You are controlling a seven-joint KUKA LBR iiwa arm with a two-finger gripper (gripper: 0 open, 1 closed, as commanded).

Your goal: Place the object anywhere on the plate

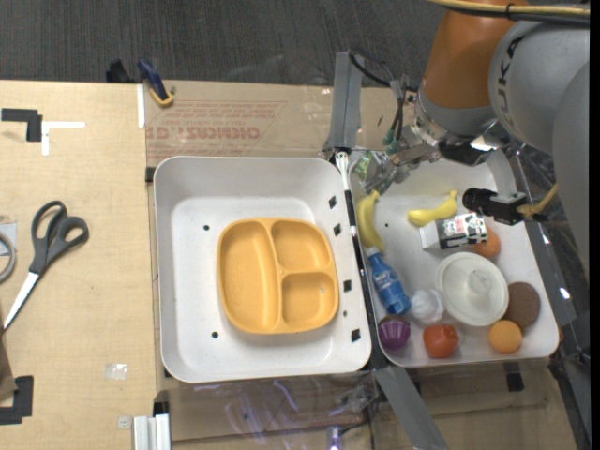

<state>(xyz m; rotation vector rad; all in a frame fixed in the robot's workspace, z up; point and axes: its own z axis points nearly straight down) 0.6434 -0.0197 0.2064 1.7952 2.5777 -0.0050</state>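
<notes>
The gripper (382, 169) hangs at the far left corner of the right bin (548, 340), its fingers lost in dark clutter against the bin wall, so whether they are released or clenched cannot be told, and nothing can be made out between them. Just nearer the camera than the fingers, a yellow banana (367, 219) lies along the bin's left wall, close beneath the fingertips. To the right of the fingers, a second, smaller banana (433, 212) lies apart, with a small white carton (454, 231) with dark print just beyond it and an orange fruit (487, 245) partly hidden behind the carton. Farther toward the camera from the fingers, in line with the first banana, sits a blue bottle (385, 284), then a clear plastic piece (427, 303), a purple cup (395, 333) and a red tomato-like object (441, 340). A white round lidded container (473, 289), a brown ball (523, 303) and an orange ball (505, 337) fill the right near corner, well apart from the fingers. The yellow divided plate (277, 275) rests in the middle of the left bin (178, 251), left of the fingers and across the two bin walls that stand between. On the bench (75, 345), far left of everything, lie scissors (42, 247).
</notes>
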